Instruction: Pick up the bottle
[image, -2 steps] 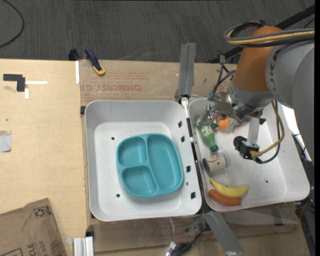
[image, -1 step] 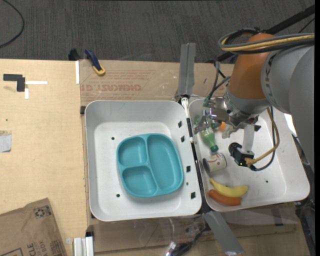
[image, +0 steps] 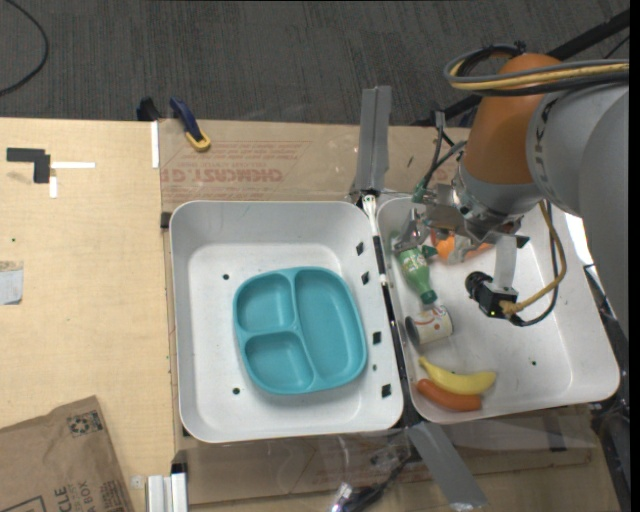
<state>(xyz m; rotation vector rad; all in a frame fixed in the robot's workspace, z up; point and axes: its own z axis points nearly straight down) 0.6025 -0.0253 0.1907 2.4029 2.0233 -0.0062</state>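
A plywood bench (image: 80, 300) carried two shallow white bins side by side. The green bottle (image: 416, 273) lay tilted in the right bin (image: 590, 350), close to that bin's left wall. The gripper (image: 425, 225) stood directly above the bottle's upper end; whether its fingers were spread or pinching could not be determined. Below the bottle lay a small white cup (image: 432, 324), then a banana (image: 458, 379) touching a red-orange sausage-shaped item (image: 448, 398). The left bin (image: 200, 400) held a teal divided plate (image: 298, 329).
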